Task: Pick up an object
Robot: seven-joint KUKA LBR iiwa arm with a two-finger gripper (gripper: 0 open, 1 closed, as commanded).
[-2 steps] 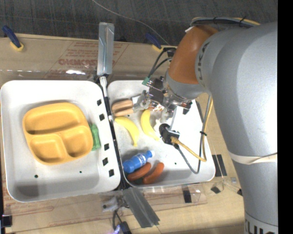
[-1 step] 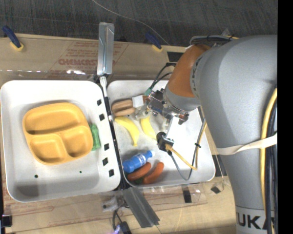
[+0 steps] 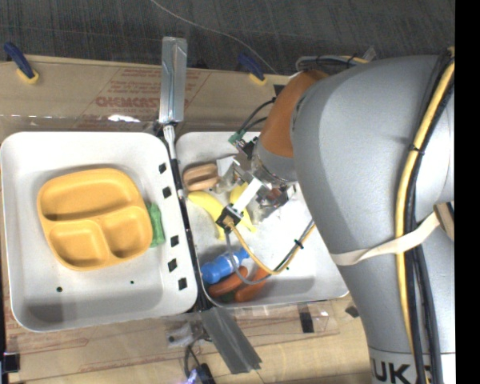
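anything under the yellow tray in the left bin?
A green thing pokes out from the right edge of the yellow tray. The tray covers the rest, so its shape, and anything else beneath, cannot be seen.

A robotics lab or test cell rather than a home; a heavy grey arm [image 3: 384,174] with an orange band and yellow cabling leans over the bench; two shallow white bins, left [image 3: 16,278] and right [image 3: 304,277], sit on printed cardboard [image 3: 104,86] held by blue clamps [image 3: 20,61]; a metal bar [image 3: 174,78] stands between them; a yellow divided tray [image 3: 92,214] and a banana [image 3: 208,206] lie in the bins as test pieces; dark carpet-like floor [image 3: 64,14] lies beyond.
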